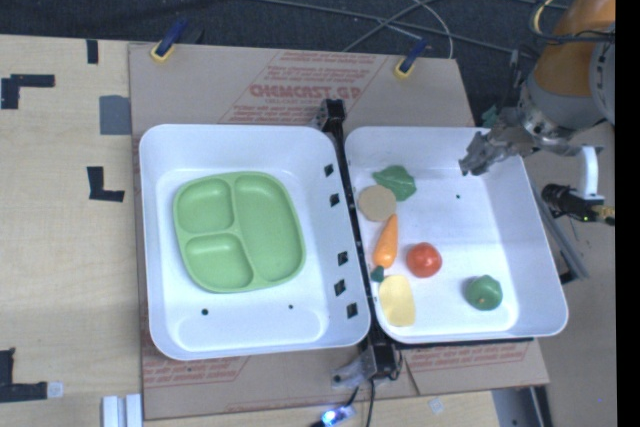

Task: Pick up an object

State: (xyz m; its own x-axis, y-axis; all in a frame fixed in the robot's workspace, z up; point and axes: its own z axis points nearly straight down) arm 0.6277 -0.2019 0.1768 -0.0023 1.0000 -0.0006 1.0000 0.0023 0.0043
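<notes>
Gripper [478, 158] (finger state: can't tell) at right bin [520, 215] rim. Six food items left/below it; one green tray [238, 231] far left. Cardboard [300, 95] print unreadable.

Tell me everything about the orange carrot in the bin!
The carrot is a small orange toy, smooth and plastic-looking, with a green stub at its lower end. It lies flat on the floor of the right bin, near the divider between the bins, slanting slightly with its tip pointing up. Its tip sits against the tan round piece. The red tomato lies close on its right, and the yellow piece just below.
</notes>
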